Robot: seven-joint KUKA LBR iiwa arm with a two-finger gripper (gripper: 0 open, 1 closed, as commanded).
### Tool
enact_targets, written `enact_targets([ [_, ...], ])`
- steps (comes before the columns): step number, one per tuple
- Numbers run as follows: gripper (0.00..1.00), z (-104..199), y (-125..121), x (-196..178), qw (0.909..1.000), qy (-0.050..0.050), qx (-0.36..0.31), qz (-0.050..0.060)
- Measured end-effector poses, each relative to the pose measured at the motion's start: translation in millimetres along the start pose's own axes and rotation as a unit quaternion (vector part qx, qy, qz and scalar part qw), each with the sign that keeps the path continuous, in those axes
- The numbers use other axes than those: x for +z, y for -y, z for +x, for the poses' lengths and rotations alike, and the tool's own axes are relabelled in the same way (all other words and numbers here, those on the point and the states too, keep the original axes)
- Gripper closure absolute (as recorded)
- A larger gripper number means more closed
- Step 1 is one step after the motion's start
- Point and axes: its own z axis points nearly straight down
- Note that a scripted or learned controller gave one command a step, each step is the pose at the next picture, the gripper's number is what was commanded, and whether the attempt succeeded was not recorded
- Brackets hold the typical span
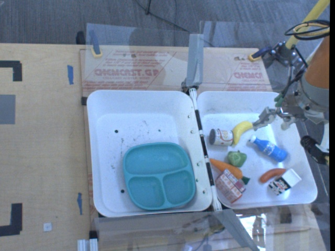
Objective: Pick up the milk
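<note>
White plastic forms both shallow bins on the surface; the left bin (104,114) carries a teal divided tray (157,174), the right bin (220,101) carries the loose goods. I judge the milk (284,183) to be the small white carton with dark print, lying on its side near the front right corner of the right bin, just beside an orange sausage (272,174). My gripper (268,117) hangs over the back right part of that bin, close above a yellow banana (241,130) and a blue bottle (268,148), and well apart from the carton. Whether my fingers stand apart or together I cannot tell, as they are too small and blurred; nothing is visibly held. Other contents noted: a can (221,136) on its side, a green pepper (236,158), a carrot (226,167) and a chequered pack (230,186) by the divider. Assessment: approach not begun. The carton sits near the bin wall and the sausage, so I expect a cramped descent and a risk of catching the wrong item.
</note>
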Motion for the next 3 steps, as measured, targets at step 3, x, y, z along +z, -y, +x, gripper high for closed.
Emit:
enact_targets([
  [3, 0.00, 52.2, 83.9, -116.4, 0.9391, 0.001, -0.344, -0.002],
])
